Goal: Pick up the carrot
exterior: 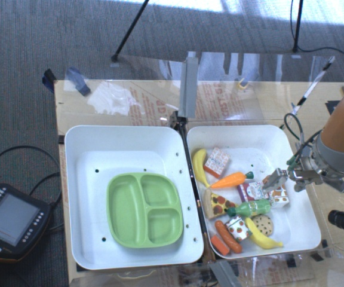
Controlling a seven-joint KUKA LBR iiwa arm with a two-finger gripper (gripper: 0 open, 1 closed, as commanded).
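Sausages (228,236) lie at the right bin's (306,160) near edge; mid-bin, the carrot (228,181) (likely light, rigid, slick) suits a mid-body grasp; gripper (284,178) empty, fingers slightly apart

My arm (339,137) reaches in from the right edge of the camera view, with only its last stretch in sight. The orange band sits highest, at the far right, and below it the grey wrist section slopes down and to the left. From the wrist, my end effector (278,178) points leftward and slightly downward, its metal linkage and a small green part showing just behind the tip. A dark cable loops up and away from the wrist toward the upper right. My fingers are too small and blurred at this slant to judge how they stand, and I cannot tell whether anything lies between them.
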